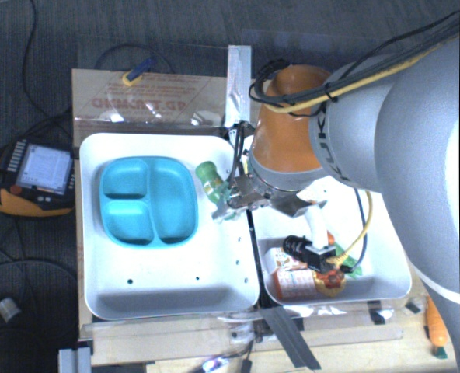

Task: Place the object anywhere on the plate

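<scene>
Green object (209, 179) sits pinched in the gripper (224, 194) over the left bin (168, 290), just beside the blue plate (148, 200).

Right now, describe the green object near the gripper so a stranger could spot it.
Find the left white bin holding the blue divided plate. Just off the plate's upper right corner, at the gripper, sits a small green object, the sole green item in that bin.

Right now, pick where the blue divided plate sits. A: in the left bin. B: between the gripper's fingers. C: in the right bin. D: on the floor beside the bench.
A: the blue divided plate lies flat in the left bin, left of the green object by the gripper.
</scene>
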{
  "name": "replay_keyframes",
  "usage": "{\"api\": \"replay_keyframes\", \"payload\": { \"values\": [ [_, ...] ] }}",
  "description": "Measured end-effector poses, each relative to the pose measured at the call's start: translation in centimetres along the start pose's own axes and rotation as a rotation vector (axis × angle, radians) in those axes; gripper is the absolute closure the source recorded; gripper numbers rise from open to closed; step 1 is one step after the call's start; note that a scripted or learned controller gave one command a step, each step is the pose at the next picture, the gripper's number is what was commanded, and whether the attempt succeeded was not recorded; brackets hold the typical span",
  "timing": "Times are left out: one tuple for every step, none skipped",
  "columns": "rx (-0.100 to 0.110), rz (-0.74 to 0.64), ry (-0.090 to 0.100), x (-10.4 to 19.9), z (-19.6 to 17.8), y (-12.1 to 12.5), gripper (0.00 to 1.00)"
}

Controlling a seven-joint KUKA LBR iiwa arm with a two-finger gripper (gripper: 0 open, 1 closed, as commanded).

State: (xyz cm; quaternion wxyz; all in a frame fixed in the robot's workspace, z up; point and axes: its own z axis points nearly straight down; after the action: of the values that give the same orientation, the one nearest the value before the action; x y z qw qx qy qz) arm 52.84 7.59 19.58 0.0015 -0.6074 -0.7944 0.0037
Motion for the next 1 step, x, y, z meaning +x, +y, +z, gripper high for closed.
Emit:
{"api": "replay_keyframes", "payload": {
  "values": [
    [0.007,-0.002,0.001,0.1,-0.58,-0.02,1.0]
  ]
}}
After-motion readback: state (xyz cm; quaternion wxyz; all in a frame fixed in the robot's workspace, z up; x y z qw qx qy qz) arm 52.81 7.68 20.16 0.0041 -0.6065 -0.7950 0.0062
